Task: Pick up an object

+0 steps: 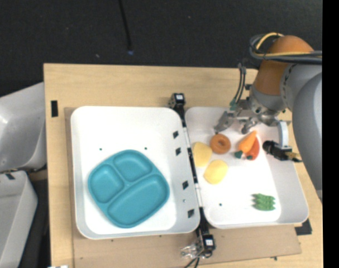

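Fingers [227,121] look spread, gripping nothing (hard to tell); your gripper [236,123] hovers just above the brown ring [220,143], carrot [248,144] beside.

A teal divided plate [129,188] lies in the left white bin [82,121] on the wooden bench [113,82].
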Motion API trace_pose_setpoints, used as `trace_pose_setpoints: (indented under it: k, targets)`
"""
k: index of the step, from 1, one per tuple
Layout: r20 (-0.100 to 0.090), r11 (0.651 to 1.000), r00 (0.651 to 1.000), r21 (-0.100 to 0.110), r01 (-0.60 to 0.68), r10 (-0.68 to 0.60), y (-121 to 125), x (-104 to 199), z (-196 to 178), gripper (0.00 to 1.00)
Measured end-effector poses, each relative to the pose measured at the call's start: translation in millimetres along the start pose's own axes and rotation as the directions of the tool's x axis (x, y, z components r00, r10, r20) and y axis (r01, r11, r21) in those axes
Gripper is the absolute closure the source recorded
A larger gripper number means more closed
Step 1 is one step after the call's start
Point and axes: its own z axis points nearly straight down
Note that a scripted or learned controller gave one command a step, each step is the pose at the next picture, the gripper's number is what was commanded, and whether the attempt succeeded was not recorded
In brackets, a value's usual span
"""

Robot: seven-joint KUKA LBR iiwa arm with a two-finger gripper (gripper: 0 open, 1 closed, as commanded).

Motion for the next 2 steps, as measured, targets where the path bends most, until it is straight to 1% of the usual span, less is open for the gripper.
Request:
trace_pose_setpoints:
  k: [1, 2]
  targets:
    - [0.003, 1.000, 1.000, -0.007, 0.001, -0.001, 1.6, -1.1, -14.3, 1.00]
    - [-0.001, 1.000, 1.000, -0.007, 0.002, -0.002, 11.3, -4.9, -63.5, 1.00]
